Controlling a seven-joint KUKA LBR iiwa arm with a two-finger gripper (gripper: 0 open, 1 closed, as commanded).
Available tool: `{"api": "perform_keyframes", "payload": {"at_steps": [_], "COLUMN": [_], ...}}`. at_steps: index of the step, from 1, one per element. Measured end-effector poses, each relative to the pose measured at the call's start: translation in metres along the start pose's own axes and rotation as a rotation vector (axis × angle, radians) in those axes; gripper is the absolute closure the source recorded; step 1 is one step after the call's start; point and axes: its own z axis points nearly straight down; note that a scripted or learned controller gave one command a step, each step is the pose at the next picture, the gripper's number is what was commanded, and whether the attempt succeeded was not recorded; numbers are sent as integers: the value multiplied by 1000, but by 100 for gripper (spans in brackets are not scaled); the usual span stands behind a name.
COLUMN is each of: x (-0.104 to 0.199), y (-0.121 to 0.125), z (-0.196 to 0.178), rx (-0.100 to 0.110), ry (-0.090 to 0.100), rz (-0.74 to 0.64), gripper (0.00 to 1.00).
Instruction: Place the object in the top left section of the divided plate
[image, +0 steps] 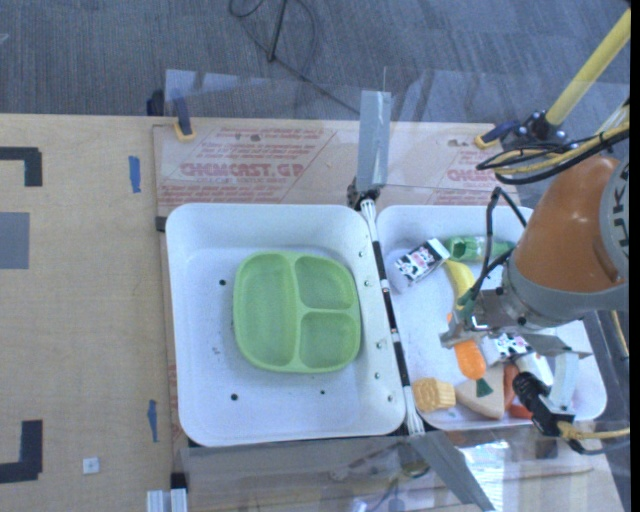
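The object to be moved is not yet picked out: the likeliest candidate is the orange carrot-like toy (470, 359) lying in the right bin (590, 400), directly under the hand (478, 330), in the lower right of the frame. Around it sit other play-food pieces: a yellow banana (459, 276) just above, a black-and-white milk carton (420, 260) toward the bin's upper left, a green bottle (470, 246) at the top, a yellow waffle-like block (434, 394) at the lower left corner, and a tan bread slice (484, 402) beside it. The pieces near the carrot lie close together, some touching.

The hand hangs low over this cluster, the arm's orange band (565, 235) and grey wrist covering much of it. Whether its fingers are open, closed or on anything cannot be told from this slant.

The green divided plate (297, 311) lies in the middle of the left bin (190, 300), well apart from the toys. Its sections are bare. The top left section appears to be the large compartment on the plate's left side, though the divider layout leaves that a little uncertain.

To do the grasp well, the hand should settle squarely over one toy, pinch across its narrow width and avoid catching the neighbouring bread. Lift straight up to clear the wall between the bins, then travel left across the worktop and lower well inside the chosen compartment before letting go.
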Motion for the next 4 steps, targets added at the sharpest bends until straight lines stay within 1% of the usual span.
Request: {"api": "perform_keyframes", "payload": {"at_steps": [1, 2, 3, 4], "x": [81, 81, 82, 71], "y": [84, 84, 85, 36], "z": [0, 0, -10, -140], "rx": [1, 2, 0, 1], "ry": [0, -1, -2, -1], "rz": [28, 28, 26, -63], "gripper": [100, 0, 100, 100]}}
